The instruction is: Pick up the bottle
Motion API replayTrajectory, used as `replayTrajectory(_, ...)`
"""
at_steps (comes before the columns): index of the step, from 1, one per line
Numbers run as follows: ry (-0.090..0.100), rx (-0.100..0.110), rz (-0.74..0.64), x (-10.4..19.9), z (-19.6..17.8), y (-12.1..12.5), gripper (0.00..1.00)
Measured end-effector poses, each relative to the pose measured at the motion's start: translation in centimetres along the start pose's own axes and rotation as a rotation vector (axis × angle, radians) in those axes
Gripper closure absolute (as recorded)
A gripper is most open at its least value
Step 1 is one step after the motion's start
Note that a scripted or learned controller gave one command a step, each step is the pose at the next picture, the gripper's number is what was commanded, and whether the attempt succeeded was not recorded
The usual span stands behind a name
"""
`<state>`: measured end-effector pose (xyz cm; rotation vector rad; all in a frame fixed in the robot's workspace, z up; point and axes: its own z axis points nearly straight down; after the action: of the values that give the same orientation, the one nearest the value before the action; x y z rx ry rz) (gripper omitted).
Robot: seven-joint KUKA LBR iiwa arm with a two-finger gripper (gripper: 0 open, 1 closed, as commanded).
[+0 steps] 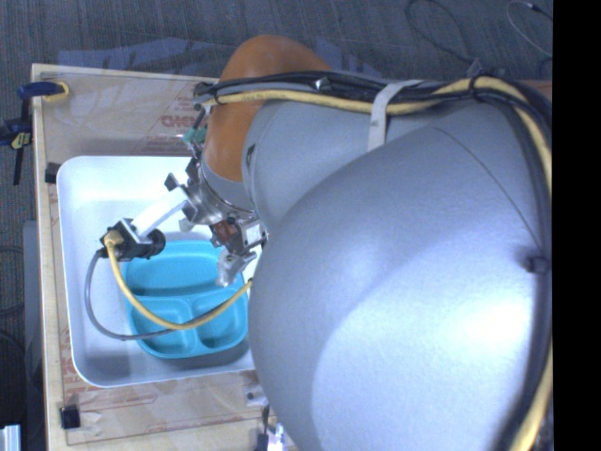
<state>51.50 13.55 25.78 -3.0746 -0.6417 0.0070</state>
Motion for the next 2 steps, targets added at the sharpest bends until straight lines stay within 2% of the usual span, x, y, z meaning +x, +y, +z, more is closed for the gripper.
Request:
replayTrajectory(1,0.003,0.009,-0.015,-1.5,15.1,-1.3,0.0)
replayTrajectory(2,0.001,-0.005,-0.2,-0.7,16.6,-6.4,0.0)
